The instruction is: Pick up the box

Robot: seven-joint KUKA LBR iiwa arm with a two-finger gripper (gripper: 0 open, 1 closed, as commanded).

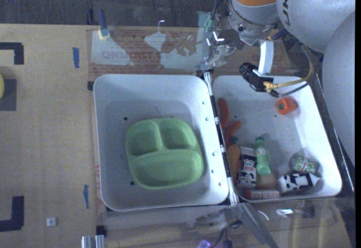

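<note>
Fingers: on the gripper (pixel 217 44), blurred against the clutter behind; cannot tell if spread or pressed together. Nothing visibly held.
Gripper position: over the far rim, at the seam between the two bins, well apart from the box.
Box location: right bin (pixel 316 128), near corner area, close to the wall shared with the left bin (pixel 113 100).
Box look: small carton (pixel 247 167), white with black patches, a dark printed panel on the face that shows; long axis runs roughly near-to-far. Cannot tell whether it lies flat or stands.
Neighbours: green bottle (pixel 261 155) touching or just beside its right side; orange stick (pixel 233 156) just beside its left; pinkish flat item (pixel 260 193) at its near end; black-and-white toy (pixel 297 182) near, to the right.
Handling (judgement): likely light, thin card or plastic walls, fairly stiff but crushable under hard squeeze. Printed faces probably smooth, some slip risk.
Grasp point (judgement): across the short width at mid-length, from above. Both flanks are crowded, so room for entry is tight; the far end looks freer.
Risk (judgement): the bottle may get caught in the pinch or be knocked over; the box may be pushed against the bin wall rather than lifted.
Other: green plate (pixel 163 152) in left bin, not involved.
Task status (judgement): approach not yet made.
</note>
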